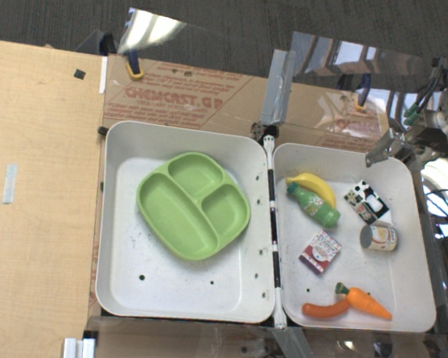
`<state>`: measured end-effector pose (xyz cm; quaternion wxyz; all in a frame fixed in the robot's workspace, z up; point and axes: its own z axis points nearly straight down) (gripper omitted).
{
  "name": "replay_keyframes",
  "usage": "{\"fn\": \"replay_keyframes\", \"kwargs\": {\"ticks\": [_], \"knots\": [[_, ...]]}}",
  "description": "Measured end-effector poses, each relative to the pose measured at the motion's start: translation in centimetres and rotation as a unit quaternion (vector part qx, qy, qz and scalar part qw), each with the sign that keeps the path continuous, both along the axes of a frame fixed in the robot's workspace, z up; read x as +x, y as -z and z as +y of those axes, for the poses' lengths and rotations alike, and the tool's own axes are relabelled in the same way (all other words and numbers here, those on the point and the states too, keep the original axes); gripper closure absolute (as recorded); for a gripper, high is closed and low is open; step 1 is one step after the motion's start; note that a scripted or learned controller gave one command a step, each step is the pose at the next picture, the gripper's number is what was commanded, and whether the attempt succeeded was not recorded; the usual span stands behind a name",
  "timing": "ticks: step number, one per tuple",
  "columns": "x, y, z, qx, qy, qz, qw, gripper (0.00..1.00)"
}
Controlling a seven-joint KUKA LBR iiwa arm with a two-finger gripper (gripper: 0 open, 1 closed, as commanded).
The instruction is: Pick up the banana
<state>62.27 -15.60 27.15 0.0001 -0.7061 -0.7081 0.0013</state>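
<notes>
Jaws [383, 150] above right bin's [401, 317] rim, banana [314, 184] apart

One camera hangs above the bench [24, 158], tilted down so both white bins [109, 225] sit mid-frame with room to spare. It stands fairly far back; beyond the bins' far rims it takes in cardboard [185, 96] and, seemingly, dark floor.

**Q:** How many of each item?

**A:** Two white bins [113, 201]; one green plate [194, 204]; one banana [314, 183], green bottle [313, 204], carrot [364, 302], can [379, 237], small carton [320, 252]; perhaps one red sausage [326, 310].
</notes>
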Motion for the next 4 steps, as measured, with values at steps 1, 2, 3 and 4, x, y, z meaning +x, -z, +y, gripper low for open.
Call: {"fn": "replay_keyframes", "kwargs": {"ticks": [1,2,3,4], "knots": [[-6.1,16.1,3.7,0.0009,-0.033,0.001,0.9994,0.00],[1.1,18.1,4.9,-0.0001,0.031,0.001,0.9995,0.00],[1.0,17.3,4.9,-0.0014,0.029,0.002,0.9996,1.00],[2.8,8.1,11.6,-0.0004,0.029,0.000,0.9996,1.00]]}}
